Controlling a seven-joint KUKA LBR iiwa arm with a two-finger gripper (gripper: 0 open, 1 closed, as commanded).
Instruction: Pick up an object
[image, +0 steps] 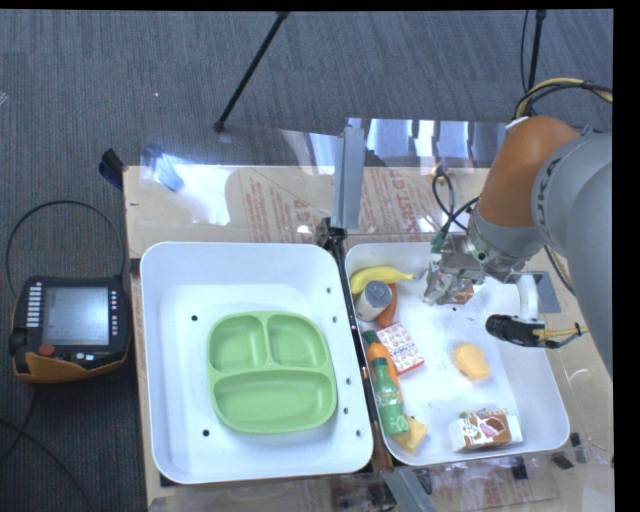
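In the upper right of the frame, the grey two-finger gripper (448, 285) hangs low over the right white bin (545, 400), above a small brown object (461, 293) (grip state unclear).

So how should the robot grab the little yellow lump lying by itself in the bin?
Probably straight down from above, fingers closing across the narrow middle of the small yellow rounded lump. It lies flat on the floor of the right white bin, with bare space all round it, so nothing blocks either side.
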